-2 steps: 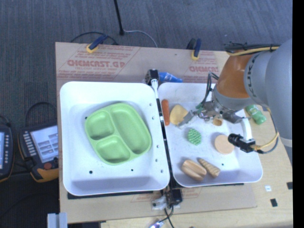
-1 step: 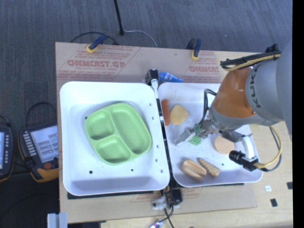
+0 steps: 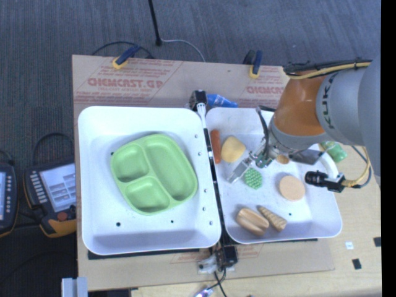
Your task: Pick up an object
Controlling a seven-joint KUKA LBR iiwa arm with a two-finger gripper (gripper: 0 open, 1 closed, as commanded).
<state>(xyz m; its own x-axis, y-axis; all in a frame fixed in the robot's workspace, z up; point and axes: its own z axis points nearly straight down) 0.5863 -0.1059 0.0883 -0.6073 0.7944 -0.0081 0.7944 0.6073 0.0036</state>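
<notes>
From above, your pincer (image 3: 247,166) hangs in the middle of the right bin (image 3: 322,228), fingers spread wide, gripping nothing. The green studded ball (image 3: 252,178) lies just beside its tips; the yellow piece (image 3: 232,148) sits nearer the bin's left wall, the tan disc (image 3: 291,187) toward its right.

Robot hand (image 3: 249,166) lowered into the right bin (image 3: 322,228)
A green ball (image 3: 252,178) lies just beside it; a green divided plate (image 3: 154,172) occupies the left bin (image 3: 99,228).
</notes>
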